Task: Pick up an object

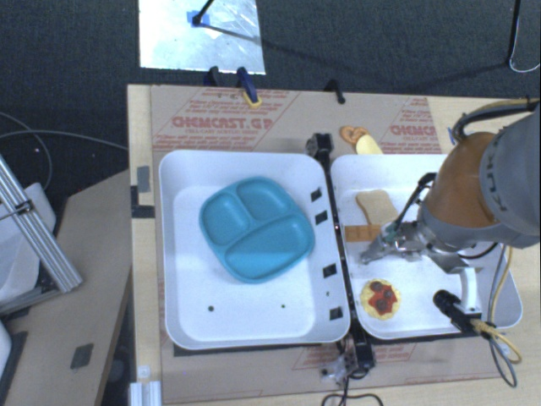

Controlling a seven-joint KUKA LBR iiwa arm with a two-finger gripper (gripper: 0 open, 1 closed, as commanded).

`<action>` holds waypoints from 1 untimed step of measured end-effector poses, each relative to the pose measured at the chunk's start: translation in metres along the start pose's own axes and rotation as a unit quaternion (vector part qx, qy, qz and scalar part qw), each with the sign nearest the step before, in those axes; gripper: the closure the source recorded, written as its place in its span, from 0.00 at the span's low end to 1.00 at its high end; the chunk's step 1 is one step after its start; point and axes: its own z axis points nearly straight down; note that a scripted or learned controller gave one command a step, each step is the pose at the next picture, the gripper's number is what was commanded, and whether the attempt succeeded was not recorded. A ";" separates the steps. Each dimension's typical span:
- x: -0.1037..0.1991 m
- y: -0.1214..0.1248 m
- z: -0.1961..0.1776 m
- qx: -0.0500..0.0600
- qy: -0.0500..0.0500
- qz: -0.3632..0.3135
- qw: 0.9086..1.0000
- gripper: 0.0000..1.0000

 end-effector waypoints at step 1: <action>0.000 -0.040 -0.005 -0.002 -0.001 -0.001 1.000 0.00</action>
